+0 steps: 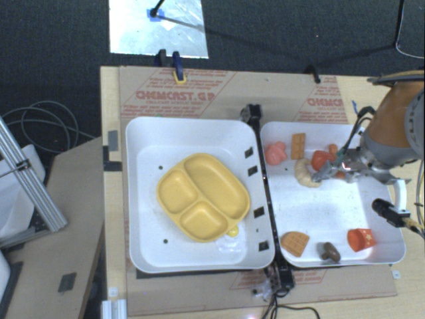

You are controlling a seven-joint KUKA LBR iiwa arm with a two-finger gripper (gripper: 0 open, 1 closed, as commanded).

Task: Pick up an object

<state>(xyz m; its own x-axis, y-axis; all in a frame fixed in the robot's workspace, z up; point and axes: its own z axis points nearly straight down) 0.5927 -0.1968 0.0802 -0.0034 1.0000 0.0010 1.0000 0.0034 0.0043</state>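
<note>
**Gripper low in the right bin, no grasp confirmed**

Status: pick not yet done, as far as the view shows. The arm enters from the right of the frame, and the gripper sits low in the upper part of the right bin, just beside a pale, rounded, banana-like piece and a red item. Nothing is visibly lifted off the bin floor. Whether it has hold of anything, or how wide it stands, I cannot tell: the tip is small and blurs into the clutter.

Remaining, by my reading: secure one piece and raise it clear.

Candidates in the right bin, all small, matte, toy-food shapes:
- pink lumpy piece, upper left of the bin
- orange flat rectangular block, beside it
- tan waffle-textured wedge, lower left
- dark brown rounded lump, lower middle
- red-orange boxy piece, lower right

Left bin: a yellow divided plate, smooth plastic, three compartments, lying at a slant at centre. Both bins are glossy white with shallow walls.
</note>
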